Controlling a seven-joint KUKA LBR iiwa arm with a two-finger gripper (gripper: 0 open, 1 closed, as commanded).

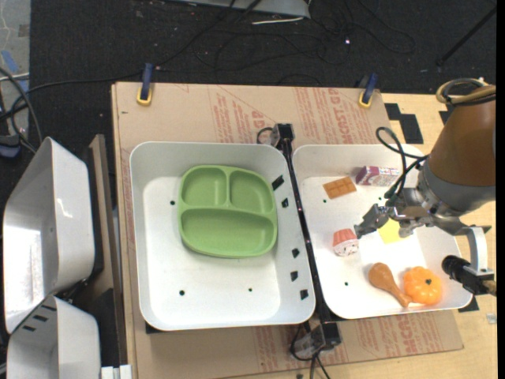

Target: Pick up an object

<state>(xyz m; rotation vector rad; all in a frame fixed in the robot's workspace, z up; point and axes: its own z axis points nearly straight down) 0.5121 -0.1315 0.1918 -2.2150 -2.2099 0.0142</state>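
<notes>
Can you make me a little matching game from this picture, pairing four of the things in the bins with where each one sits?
Things:
1. green divided plate
2. orange pumpkin
3. purple box
4. yellow block

Places:
A. near corner of the right bin, beside the drumstick
B. far side of the right bin, next to the cracker
C. alone in the left bin
D. directly under the gripper

Pairs: 1-C, 2-A, 3-B, 4-D
</notes>
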